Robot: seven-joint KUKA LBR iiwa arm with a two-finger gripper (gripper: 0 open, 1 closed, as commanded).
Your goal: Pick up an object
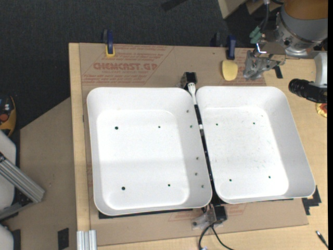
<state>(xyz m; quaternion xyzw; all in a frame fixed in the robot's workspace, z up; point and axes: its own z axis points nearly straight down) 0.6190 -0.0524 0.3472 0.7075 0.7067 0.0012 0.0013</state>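
The pale yellow lump (229, 70), rounded and soft-looking, lay on the brown board of the desk (130, 61). It sat outside both bins, just beyond the far rim of the right bin (250, 150) near that bin's left corner. The pincer (255, 68) hung just to the right of the lump, over the same strip of board, with a narrow gap showing between the two. Nothing could be seen held in it. Whether the pincer was apart or together could not be told from this slant, since its metal parts merged into one grey shape. Above it the arm (304, 9) came in from the upper right corner, its orange band above the grey wrist.

The left bin (140, 155) and the right bin stood side by side, their inner rims touching along a dark seam. Each white floor bore a few small dark dots, and the right one also carried a faint scatter of specks. A black clip (189, 79) sat at the far end of the seam, and another fitting with a cable (214, 216) sat at the near end. Two blue clamps gripped the far edge of the board, one at the left (109, 39) and one (231, 47) just above the lump. Faded red lettering (125, 65) ran across the board behind the left bin.
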